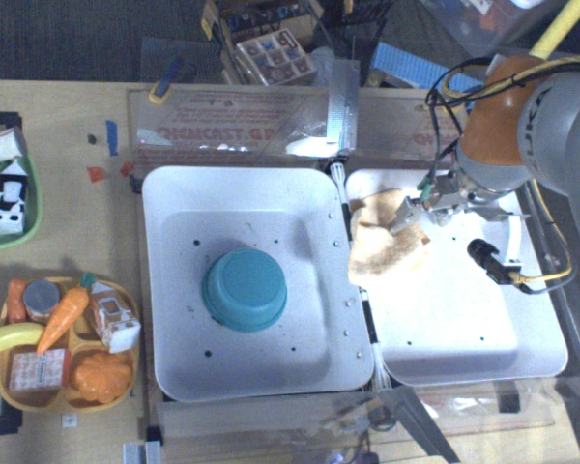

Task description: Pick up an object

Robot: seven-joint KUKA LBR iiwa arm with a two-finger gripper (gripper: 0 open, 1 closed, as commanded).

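Note:
A crumpled tan cloth (379,247) lies at the left side of the right bin (464,327), its edge draped against the wall between the bins. My gripper (409,217) is low over the cloth's upper right part and seems to touch it. The grey arm with its orange band (498,124) reaches in from the upper right. A teal bowl (245,289) sits upside down in the middle of the left bin (193,211).
A black cable with a plug (493,259) hangs from the wrist over the right bin. Left of the bins stand a yellow tray of toy food (63,341) and a green dish (8,201). Boxes and clutter line the back edge.

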